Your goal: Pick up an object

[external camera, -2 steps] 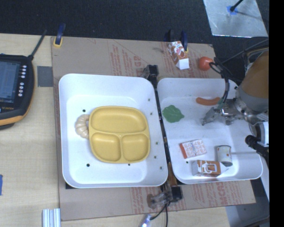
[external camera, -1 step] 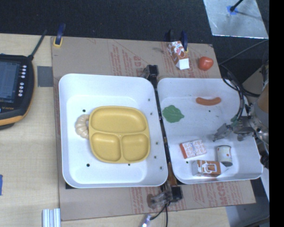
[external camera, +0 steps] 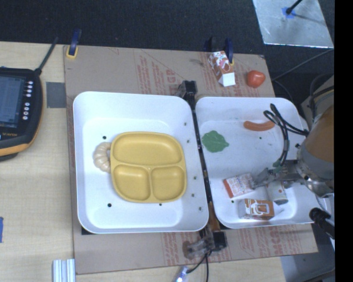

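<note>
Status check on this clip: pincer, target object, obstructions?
Pincer low in right white bin, finger state unclear. Red-and-white flat packet just beside it, not held. Orange-and-white small carton close below, crowding.

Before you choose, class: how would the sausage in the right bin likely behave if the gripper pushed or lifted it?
The sausage is long and round-bodied, so a sideways push would probably roll it. It lies apart from the green leaf, so little would stop it. Its smooth, narrow shape may slip between the fingers.
</note>
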Controlling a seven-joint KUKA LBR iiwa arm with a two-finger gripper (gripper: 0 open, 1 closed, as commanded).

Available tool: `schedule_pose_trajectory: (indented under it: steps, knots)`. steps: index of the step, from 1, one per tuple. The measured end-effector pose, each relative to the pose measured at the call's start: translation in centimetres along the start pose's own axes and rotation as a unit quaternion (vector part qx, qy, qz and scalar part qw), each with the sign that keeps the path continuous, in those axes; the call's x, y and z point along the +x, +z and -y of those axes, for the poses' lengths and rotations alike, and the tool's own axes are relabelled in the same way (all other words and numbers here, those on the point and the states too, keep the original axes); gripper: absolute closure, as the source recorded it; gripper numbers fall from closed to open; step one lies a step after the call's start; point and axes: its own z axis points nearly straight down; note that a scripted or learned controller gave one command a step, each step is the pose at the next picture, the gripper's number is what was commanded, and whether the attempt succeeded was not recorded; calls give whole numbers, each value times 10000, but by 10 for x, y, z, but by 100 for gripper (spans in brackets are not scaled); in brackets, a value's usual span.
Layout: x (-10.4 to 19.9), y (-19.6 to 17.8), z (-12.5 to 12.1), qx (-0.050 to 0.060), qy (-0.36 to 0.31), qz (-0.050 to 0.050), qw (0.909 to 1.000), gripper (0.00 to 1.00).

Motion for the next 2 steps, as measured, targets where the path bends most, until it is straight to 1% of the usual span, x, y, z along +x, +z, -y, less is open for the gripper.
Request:
schedule_pose_trajectory:
  steps: [1,2]
  knots:
    - [-27,12,-100,-9,6,2,10000,0]
    - [51,12,-172,11,2,-7,10000,0]
